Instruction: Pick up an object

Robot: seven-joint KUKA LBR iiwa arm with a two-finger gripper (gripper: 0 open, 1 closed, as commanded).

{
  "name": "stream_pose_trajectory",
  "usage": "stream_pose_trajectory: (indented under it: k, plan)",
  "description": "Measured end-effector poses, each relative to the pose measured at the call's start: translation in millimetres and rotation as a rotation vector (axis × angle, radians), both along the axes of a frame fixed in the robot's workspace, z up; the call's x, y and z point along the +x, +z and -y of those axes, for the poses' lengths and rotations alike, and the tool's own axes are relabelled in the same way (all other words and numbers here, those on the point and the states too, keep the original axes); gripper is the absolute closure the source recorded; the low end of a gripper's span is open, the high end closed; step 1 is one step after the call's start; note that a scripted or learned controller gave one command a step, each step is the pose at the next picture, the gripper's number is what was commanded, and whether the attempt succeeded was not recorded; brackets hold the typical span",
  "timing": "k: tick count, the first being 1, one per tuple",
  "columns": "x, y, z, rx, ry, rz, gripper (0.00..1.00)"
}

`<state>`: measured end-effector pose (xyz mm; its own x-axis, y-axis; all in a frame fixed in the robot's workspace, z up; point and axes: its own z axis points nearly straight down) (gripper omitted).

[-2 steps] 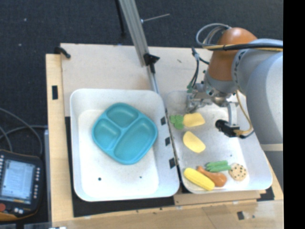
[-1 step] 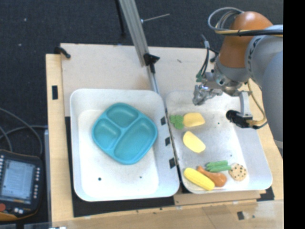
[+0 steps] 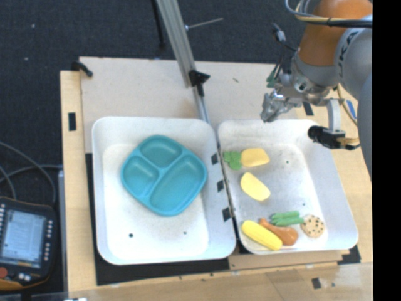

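The pincer (image 3: 270, 111) hovers above the right bin's (image 3: 332, 187) far rim, nothing between its tips; their spread I cannot tell. Approach step: next, descend onto the corn (image 3: 254, 158).

Robotics lab or test cell, not a home. Plywood bench (image 3: 144, 86) on dark carpet, two shallow white bins (image 3: 113, 243) side by side at centre. Aluminium extrusion post (image 3: 178, 33) rising from top centre. Grey-and-orange industrial arm (image 3: 329, 33) at upper right. Teach pendant with lit screen (image 3: 22, 237) and loose cables at lower left.
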<state>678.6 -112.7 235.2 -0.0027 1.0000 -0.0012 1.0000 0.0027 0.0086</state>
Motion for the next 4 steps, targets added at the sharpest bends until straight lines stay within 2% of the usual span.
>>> stream_pose_trajectory:
  k: [1,2,3,4]
  plan:
    - [1,18,1,0.001,0.001,-0.005,1.0]
    - [-9,11,-49,0.002,0.003,-0.009,1.0]
    - [-12,20,-102,0.003,0.005,-0.008,1.0]
    - [-17,8,-158,0.002,0.004,-0.011,1.0]
